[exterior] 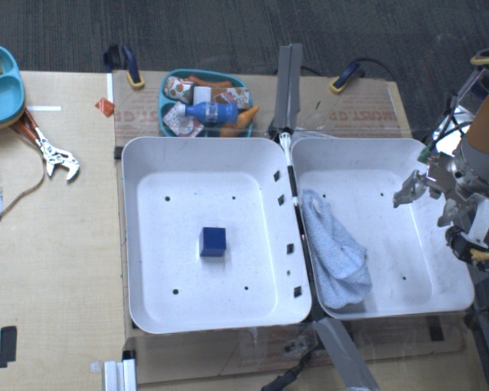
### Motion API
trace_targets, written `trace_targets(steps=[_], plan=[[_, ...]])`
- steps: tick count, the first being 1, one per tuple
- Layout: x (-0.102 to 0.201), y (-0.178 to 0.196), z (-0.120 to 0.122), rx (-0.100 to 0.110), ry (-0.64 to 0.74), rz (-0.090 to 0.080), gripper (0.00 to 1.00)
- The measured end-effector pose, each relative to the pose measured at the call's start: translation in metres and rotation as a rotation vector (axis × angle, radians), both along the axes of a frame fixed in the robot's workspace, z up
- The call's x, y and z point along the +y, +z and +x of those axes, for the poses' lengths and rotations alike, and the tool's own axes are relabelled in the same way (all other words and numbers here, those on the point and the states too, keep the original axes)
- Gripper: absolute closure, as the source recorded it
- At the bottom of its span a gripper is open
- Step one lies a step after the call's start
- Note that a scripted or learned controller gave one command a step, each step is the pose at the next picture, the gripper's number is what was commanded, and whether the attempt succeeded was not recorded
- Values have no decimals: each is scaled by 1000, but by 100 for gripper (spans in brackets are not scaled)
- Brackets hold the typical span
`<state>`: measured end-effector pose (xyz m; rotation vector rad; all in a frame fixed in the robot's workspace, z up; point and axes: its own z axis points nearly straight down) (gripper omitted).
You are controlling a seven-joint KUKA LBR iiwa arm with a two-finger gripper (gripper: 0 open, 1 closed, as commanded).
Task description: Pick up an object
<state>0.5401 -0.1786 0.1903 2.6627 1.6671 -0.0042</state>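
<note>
A small blue cube (pixel 213 242) sits on the floor of the left bin (pixel 138 218), a little left of its middle. A crumpled pale blue-grey cloth (pixel 336 252) lies in the right bin (pixel 407 296) against its left wall. My gripper (pixel 429 201) hangs over the right side of the right bin, well to the right of the cloth. Its fingers (pixel 407 191) are spread open with nothing between them.
Behind the left bin stands a teal bowl (pixel 205 104) with several small items. A wrench (pixel 55 158) and a light blue tray (pixel 0 84) lie on the bench at far left. A dark bar (pixel 287 88) runs up between the bins.
</note>
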Motion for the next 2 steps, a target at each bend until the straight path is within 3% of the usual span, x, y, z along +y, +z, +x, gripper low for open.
trace_targets(steps=[1,2], plan=[[-27,-95,34,2,234,12,0],[-25,-97,43,-3,647,1,0]])
